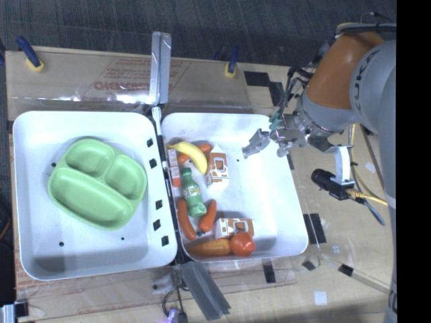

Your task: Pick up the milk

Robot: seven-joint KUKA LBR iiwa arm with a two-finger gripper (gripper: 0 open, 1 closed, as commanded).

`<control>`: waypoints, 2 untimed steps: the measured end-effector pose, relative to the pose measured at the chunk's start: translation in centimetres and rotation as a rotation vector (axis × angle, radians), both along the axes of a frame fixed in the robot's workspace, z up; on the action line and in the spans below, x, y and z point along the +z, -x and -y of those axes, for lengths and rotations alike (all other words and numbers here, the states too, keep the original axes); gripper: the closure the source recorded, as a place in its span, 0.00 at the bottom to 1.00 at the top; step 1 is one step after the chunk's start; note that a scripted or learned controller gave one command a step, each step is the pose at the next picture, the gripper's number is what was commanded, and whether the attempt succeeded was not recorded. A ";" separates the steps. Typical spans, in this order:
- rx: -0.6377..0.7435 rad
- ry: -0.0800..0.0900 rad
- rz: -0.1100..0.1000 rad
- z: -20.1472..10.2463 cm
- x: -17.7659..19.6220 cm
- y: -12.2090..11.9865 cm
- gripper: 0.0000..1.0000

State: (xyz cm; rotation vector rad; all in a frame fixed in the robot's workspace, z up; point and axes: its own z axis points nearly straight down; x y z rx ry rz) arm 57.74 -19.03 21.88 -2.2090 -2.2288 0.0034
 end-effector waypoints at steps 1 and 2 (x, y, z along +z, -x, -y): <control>0.168 0.001 0.004 -7.0 -12.6 -2.7 0.00; 0.355 -0.001 0.001 -8.3 -8.6 2.2 0.00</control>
